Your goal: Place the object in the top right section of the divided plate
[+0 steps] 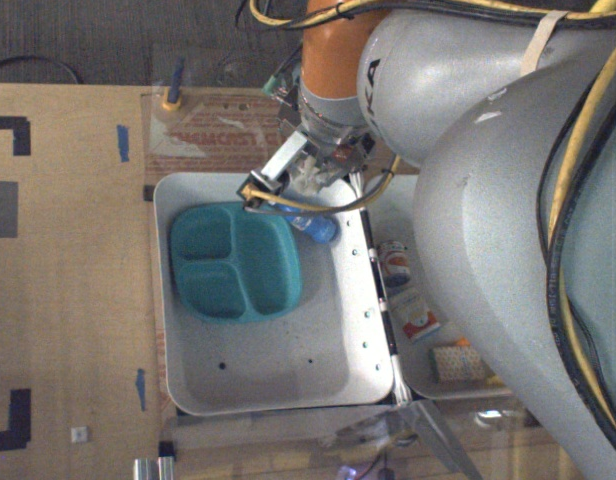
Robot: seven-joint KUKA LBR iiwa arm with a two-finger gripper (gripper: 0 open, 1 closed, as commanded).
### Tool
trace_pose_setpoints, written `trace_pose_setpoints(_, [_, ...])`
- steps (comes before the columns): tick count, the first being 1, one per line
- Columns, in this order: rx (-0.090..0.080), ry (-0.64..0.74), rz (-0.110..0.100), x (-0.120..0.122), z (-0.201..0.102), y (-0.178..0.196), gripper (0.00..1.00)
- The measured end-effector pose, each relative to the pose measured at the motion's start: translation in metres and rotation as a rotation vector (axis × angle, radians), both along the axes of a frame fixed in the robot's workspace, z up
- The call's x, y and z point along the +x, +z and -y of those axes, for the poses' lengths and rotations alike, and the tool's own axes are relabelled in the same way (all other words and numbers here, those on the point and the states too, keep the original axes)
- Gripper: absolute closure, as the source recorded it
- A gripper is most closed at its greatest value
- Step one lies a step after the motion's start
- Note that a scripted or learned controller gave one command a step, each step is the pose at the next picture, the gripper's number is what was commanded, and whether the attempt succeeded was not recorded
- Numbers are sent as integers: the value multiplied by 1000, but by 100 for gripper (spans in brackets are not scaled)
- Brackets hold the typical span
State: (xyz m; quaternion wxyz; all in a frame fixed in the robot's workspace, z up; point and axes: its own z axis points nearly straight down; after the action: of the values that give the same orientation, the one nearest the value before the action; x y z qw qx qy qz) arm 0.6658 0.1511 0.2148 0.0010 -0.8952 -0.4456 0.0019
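A teal divided plate (235,261) lies in the upper left of the left white bin (278,368). Its two smaller sections face left and its large section faces right. My gripper (288,181) hangs over the bin's far edge, just above the plate's upper right corner. A small blue object (316,230) lies on the bin floor against the plate's right rim, just below the gripper. A yellow cable loops across in front of it.
The right bin (443,388) holds a red, white and blue can (393,262), a white and red packet (416,318) and a tan block (458,360). My large grey arm covers most of that bin. A metal divider with bolts (373,288) separates the bins.
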Motion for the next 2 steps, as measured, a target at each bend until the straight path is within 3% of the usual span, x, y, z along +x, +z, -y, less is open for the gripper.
trace_pose_setpoints(1, [0, -92, 0, -14, -76, -46, 100])
trace_pose_setpoints(2, [1, -280, 2, -42, -71, -45, 100])
